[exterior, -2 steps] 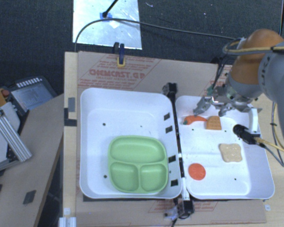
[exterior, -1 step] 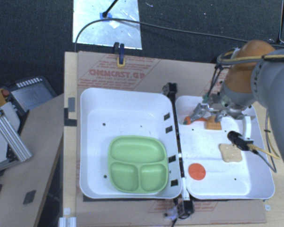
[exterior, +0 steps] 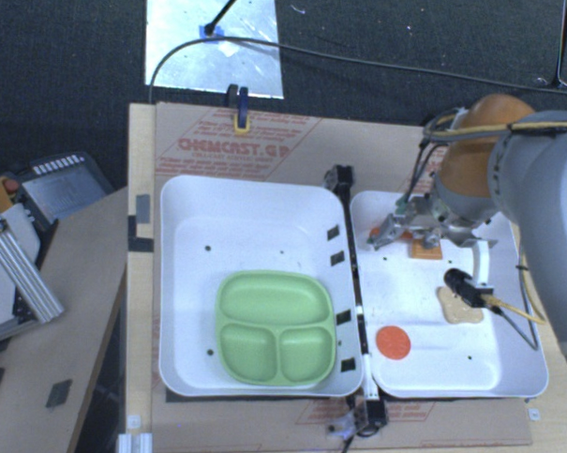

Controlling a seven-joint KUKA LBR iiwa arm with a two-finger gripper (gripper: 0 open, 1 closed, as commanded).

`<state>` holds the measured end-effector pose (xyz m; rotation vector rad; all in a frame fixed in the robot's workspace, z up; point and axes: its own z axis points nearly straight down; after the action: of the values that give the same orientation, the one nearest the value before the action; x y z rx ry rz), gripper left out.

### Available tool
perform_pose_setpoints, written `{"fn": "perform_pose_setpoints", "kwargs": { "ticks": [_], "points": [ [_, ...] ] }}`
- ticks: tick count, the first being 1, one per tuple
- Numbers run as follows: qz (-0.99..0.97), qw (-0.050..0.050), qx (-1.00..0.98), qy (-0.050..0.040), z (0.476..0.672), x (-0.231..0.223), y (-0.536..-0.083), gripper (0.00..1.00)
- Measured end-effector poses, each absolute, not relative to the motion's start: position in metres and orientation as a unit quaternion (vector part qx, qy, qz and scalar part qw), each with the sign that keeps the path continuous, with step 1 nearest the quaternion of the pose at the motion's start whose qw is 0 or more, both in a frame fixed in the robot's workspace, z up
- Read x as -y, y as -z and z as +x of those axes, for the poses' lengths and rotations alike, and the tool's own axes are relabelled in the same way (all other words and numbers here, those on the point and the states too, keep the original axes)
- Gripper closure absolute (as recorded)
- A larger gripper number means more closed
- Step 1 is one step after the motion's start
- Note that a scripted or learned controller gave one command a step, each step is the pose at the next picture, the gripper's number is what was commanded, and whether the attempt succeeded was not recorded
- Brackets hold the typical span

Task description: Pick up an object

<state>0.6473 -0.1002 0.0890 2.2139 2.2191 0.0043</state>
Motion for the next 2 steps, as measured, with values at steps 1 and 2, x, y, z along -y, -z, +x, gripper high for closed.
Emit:
{"fn": "perform_pose_setpoints", "kwargs": {
  "ticks": [1,2],
  "points": [
    [0.706,0.011,-0.708,-0.0061,0.651,0.101,-0.105,1.00],
    [0.706,0.002,-0.708,-0.0020,0.660,0.103,-0.151,1.00]
  ]
}}
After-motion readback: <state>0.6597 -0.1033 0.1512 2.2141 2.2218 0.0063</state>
